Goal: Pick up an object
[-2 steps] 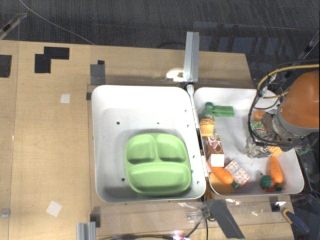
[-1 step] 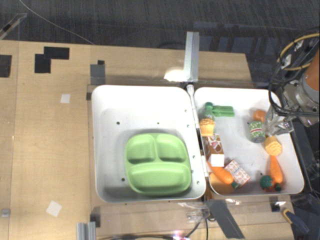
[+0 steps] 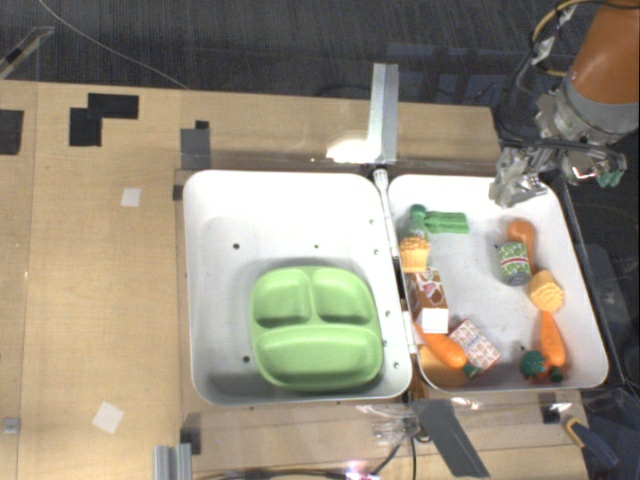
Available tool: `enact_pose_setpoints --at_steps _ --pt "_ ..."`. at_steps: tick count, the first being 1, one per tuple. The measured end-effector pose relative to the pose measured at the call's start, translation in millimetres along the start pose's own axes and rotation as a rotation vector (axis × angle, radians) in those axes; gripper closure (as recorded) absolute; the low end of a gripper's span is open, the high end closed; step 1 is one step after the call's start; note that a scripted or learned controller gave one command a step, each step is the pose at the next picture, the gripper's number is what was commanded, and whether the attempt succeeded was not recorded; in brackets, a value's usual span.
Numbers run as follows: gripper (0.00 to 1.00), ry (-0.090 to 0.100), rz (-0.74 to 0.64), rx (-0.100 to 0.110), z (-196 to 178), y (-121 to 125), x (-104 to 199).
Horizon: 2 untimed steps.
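Objects: a jumble of small toy foods lay in the right bin [image 3: 578,268]; none was between the fingers of the hand.
Green piece [image 3: 437,221]: lay near the bin's upper left, by the divider between the two bins.
Small can [image 3: 514,261]: stood in the upper right part of the bin, with an orange piece [image 3: 521,233] just above it and touching it.
Yellow piece [image 3: 546,291]: sat just below and right of the can.
Carrot [image 3: 550,348]: ran down the right side, its green end toward the bin's lower right corner.
Left column: a yellow-orange item [image 3: 414,251], a brown-and-white packet [image 3: 429,293] and another orange piece [image 3: 442,350] lined the divider, with a patterned box [image 3: 478,346] touching the last.
Hand [image 3: 515,181]: hung over the upper right corner of the right bin, above the rim, apart from every object; whether it was released or clenched I cannot tell.
Arm: the orange band [image 3: 603,63] showed above the wrist at the upper right.
Left bin [image 3: 215,228]: held a green divided tray [image 3: 316,325] low in its middle.
Tabletop [image 3: 90,298]: pale wood, carrying both bins.
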<state>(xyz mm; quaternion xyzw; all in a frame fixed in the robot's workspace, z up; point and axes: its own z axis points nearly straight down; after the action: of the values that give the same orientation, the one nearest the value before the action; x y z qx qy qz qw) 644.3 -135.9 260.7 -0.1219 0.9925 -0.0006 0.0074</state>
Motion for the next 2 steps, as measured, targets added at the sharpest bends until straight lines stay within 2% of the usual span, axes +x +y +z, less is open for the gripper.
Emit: enact_pose_setpoints --at_steps 1,2 --pt "1.0 0.001 0.052 -0.002 -11.9 49.2 -38.8" --pt "1.0 0.002 0.02 -0.003 -8.0 105.6 -53.7"
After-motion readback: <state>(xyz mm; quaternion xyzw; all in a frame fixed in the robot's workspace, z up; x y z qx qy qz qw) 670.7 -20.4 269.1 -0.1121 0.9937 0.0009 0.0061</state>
